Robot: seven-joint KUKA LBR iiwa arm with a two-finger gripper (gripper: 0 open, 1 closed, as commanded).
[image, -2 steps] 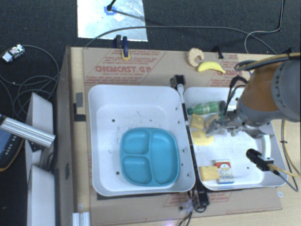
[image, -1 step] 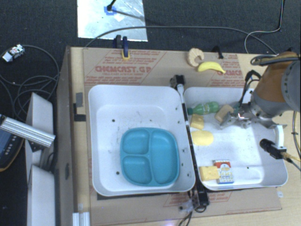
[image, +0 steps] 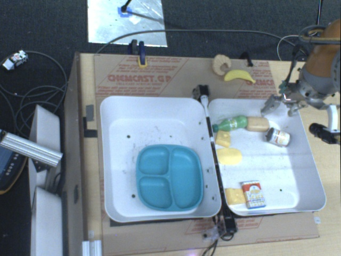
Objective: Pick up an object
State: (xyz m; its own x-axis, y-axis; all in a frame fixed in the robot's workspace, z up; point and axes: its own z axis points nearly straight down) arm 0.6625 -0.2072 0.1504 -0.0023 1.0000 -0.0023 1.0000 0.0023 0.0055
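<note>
My gripper [image: 281, 106] hangs over the back right corner of the right bin [image: 303, 167], open, with nothing between its fingers. Just below and left of it lie a beige block [image: 258, 124] and a green bottle [image: 232, 124] on its side. A small white jar with a dark cap [image: 278, 137] lies a little in front of the gripper. Further forward are yellow wedges [image: 223, 138] [image: 229, 156] [image: 233, 196] and a red-and-white box [image: 253, 194].
A blue divided plate [image: 169, 176] sits in the left bin [image: 114, 143]. Behind the bins, on the bench, lie a banana [image: 238, 76], a tan ring-shaped object [image: 221, 64] and a blue-and-yellow clamp [image: 139, 52]. A cable runs across the back.
</note>
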